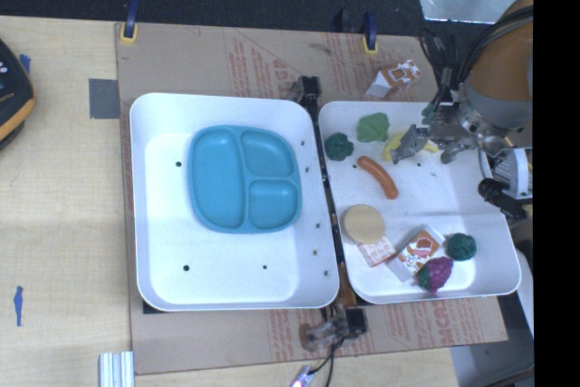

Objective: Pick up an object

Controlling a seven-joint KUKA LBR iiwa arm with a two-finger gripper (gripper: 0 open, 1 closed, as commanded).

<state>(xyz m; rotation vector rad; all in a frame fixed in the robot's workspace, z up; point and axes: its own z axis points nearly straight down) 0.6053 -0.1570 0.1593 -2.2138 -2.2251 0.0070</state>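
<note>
Right at the near edge of the right bin point(507, 285) there's a cluster of small things: a purple toy vegetable point(435, 273) touching a little red-and-white carton point(417, 251), a dark green lump point(460, 246) just beside them, and a small white packet point(377, 250) tucked against a tan round biscuit-like piece point(363, 222). Over in the left bin point(145, 195), a blue divided plate point(245, 178) sits alone in the middle, nothing on it. Moving back across the right bin, an orange sausage point(378, 177) lies at a slant on bare white floor, well apart from the near cluster. Behind it, a dark green floret point(339, 146) by the bin's left wall, a lighter green leafy piece point(372, 127), and a scrap of yellow point(395, 144) just beside that. And there's the gripper point(426, 139), low over the far part of the right bin, its dark tip touching or almost touching that yellow bit; I honestly cannot tell how it's set from here, too dark and cluttered. Nothing looks lifted yet, so I'd call this the reach-and-descend step, with the yellow piece or the leafy green the likely target. Next it needs to settle squarely around one item and close cleanly, since the neighbours crowd close. Beyond the bin, another small carton point(395, 79) lies on the cardboard point(227, 59).
</note>
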